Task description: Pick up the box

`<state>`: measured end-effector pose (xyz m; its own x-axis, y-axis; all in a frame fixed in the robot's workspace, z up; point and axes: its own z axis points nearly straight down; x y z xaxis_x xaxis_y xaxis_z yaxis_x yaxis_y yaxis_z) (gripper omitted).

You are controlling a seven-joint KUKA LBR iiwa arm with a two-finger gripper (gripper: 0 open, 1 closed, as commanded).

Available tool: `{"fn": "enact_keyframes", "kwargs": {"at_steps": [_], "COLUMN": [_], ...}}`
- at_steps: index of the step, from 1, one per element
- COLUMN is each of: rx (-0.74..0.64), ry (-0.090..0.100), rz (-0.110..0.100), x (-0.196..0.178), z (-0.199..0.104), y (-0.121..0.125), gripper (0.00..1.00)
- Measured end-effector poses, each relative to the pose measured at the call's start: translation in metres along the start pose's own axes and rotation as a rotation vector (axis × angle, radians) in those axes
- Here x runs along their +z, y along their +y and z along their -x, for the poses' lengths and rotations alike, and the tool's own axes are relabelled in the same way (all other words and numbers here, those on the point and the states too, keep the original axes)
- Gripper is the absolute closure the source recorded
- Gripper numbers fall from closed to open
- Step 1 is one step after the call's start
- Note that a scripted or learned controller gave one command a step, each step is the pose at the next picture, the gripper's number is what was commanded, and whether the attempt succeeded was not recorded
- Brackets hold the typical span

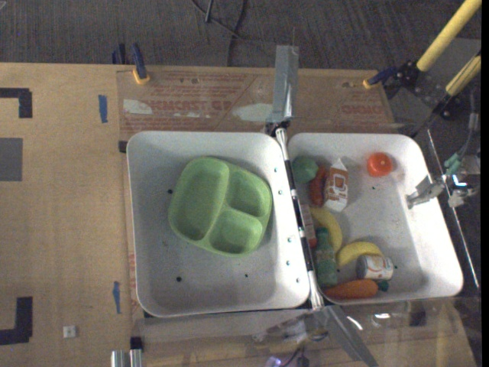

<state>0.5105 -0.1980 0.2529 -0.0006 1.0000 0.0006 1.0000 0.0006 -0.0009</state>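
The box (336,186) is a small white carton with red-orange sides. It lies in the right bin (428,243) near its left wall, among toy foods. My gripper (429,191) hangs at the right rim of that bin, well to the right of the box and apart from it. Nothing shows in its grip.
Around the box lie a green vegetable (304,168), a red piece (318,189), two bananas (359,251), a green bottle (326,260), a small can (374,267), a carrot (351,289) and an orange round fruit (380,164). The left bin (153,266) holds a green divided plate (221,205).
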Motion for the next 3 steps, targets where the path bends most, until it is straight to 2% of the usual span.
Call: {"fn": "enact_keyframes", "kwargs": {"at_steps": [1,2,3], "rx": [0.320,0.316,0.315], "ry": [-0.003,-0.006,-0.005], "rz": [0.003,0.006,0.005], "x": [-0.183,-0.193,-0.193], "z": [0.023,0.022,0.021], "y": [-0.026,-0.025,-0.024], "gripper": [0.00,1.00,0.00]}}
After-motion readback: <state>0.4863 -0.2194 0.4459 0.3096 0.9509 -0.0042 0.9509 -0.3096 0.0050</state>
